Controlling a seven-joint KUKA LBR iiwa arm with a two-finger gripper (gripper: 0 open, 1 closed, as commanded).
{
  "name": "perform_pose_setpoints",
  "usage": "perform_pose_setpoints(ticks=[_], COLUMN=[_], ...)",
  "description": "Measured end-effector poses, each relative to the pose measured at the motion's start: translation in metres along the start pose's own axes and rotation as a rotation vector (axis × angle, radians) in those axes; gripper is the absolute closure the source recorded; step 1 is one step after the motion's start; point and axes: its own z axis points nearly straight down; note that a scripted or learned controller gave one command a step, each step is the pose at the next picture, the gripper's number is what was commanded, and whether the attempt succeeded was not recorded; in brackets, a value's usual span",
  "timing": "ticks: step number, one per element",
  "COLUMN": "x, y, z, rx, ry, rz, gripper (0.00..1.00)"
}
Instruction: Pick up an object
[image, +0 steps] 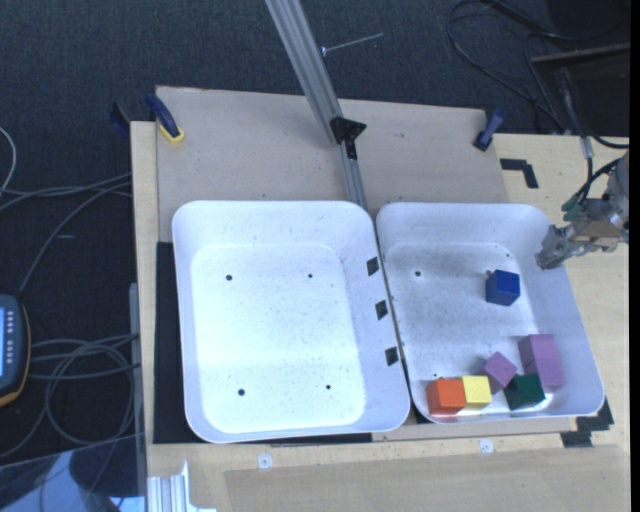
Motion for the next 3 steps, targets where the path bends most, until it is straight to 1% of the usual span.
perform_pose_setpoints(ticks=[1, 2, 3], x=[0.000, 0.051, 0.102], y=[0.002, 0.016, 0.034], z=[-0.024, -0.011, -0.020], rx=[0.003, 0.011, 0.005], ry=[0.001, 0.006, 0.005], rz=[-0.001, -0.005, -0.006], gripper=[1.00, 1.00, 1.00])
